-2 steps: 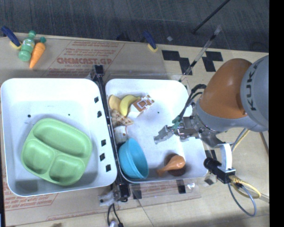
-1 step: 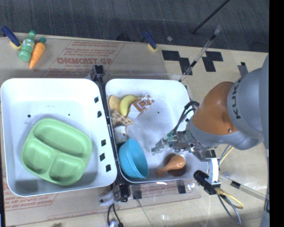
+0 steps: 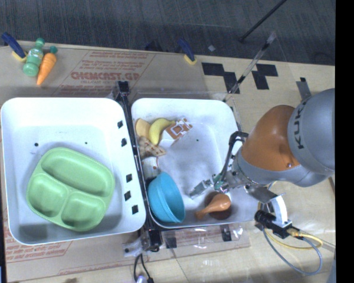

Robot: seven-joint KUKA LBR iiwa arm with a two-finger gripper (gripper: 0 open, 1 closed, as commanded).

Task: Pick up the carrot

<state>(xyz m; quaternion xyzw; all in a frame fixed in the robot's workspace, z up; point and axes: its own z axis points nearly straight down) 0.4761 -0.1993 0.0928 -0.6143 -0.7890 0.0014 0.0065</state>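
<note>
We saw the arm (image 3: pixel 295 143) reaching into the right bin (image 3: pixel 189 108), the green divided plate (image 3: pixel 71 187) in the left bin (image 3: pixel 17 117). A blue bowl (image 3: pixel 165 199) lay beside the gripper (image 3: pixel 215 184); whether it was open we could not tell. The carrot (image 3: pixel 46 66) lay outside, far left, on the bench.

Pincer (image 3: pixel 215 186) hovers beside carrot (image 3: pixel 215 205) in right bin (image 3: pixel 189 108).

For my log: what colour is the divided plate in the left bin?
Light green, clearest in the camera view: divided plate.
</note>
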